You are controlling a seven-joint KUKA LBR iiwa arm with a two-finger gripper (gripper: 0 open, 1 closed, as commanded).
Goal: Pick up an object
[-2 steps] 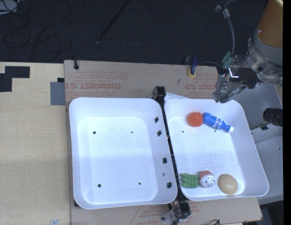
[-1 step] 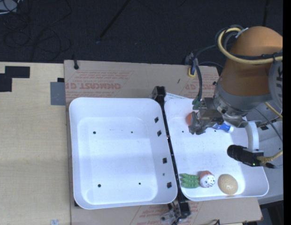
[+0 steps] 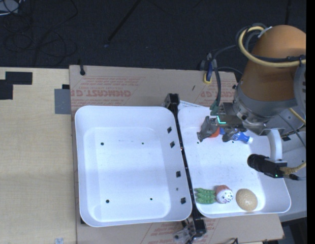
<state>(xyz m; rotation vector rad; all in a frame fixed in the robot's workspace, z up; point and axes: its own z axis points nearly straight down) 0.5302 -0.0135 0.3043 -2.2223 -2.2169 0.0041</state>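
Note:
My gripper (image 3: 217, 134) hangs over the back part of the right bin (image 3: 279, 207), open, with its two dark fingers spread apart. A small orange object (image 3: 214, 132) lies right by the left finger, in the gap between the two. A small blue and white object (image 3: 243, 136) sits just to the right of the right finger. Along the bin's front edge lie a green toy (image 3: 203, 195), a white ball with red spots (image 3: 224, 194) and a tan egg-shaped object (image 3: 246, 199).
The left bin (image 3: 86, 136) stands beside the right one, with a black divider strip (image 3: 179, 151) between them. The orange-banded arm (image 3: 274, 60) and its cables rise at the right. A black cylinder (image 3: 264, 165) juts over the right bin's right side.

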